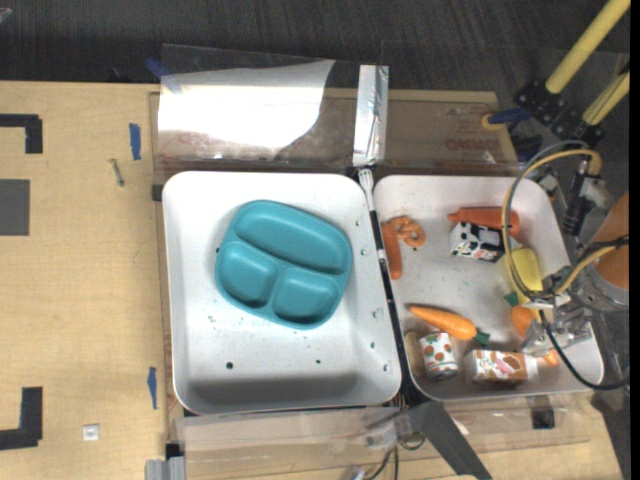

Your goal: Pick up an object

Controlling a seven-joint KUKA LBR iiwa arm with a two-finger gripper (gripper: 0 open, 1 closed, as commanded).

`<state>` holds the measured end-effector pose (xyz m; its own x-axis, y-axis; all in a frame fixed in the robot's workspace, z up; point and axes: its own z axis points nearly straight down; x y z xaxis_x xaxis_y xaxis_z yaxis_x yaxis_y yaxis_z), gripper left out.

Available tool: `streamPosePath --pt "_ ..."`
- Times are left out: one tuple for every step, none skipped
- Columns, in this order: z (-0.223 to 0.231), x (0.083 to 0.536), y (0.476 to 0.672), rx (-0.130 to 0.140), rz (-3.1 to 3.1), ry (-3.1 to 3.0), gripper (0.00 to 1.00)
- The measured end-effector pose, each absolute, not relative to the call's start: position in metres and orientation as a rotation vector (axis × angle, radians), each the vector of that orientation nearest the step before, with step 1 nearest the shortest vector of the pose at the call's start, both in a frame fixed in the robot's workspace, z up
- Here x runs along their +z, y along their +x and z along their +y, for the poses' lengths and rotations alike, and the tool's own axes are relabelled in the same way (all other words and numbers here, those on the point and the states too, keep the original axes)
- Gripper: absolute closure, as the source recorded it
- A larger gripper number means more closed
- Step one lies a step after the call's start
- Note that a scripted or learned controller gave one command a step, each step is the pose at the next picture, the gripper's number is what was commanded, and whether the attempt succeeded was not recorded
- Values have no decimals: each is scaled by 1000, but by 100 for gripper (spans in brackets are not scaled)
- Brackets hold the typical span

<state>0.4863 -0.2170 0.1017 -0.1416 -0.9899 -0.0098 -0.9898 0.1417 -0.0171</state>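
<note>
Carrot [443, 320] lies flat (tip pts left).

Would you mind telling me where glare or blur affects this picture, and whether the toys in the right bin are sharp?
In the camera view, the clear plastic sheet behind the left bin is blown out by glare; the teal tray is evenly lit and crisp; the carrot and the other toys in the right bin look slightly soft; the arm at the right edge is blurred.
</note>
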Motion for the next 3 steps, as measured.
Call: streamPosePath --pt "-222 221 594 -10 2203 -2228 100" --pt "-222 218 593 0 2206 -2229 0" --pt "-215 100 518 8 2247 -2181 0"
